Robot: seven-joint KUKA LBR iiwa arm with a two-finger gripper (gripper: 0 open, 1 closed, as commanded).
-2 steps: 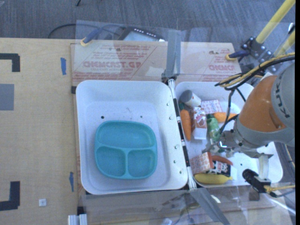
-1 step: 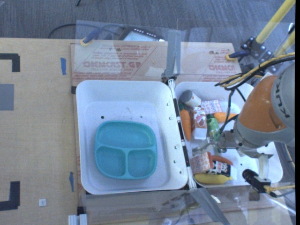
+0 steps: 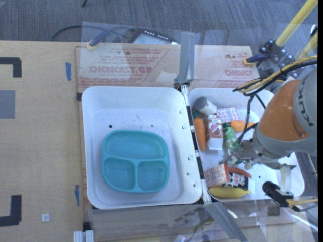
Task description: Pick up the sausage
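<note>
Camera view: arm (image 3: 285, 122) from right, gripper (image 3: 233, 159) above sausage (image 3: 238, 172).

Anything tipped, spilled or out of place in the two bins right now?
Nothing stands out. The teal plate lies flat in the left bin. The food toys sit jumbled in the right bin, none outside it; the banana lies at its near edge.
</note>
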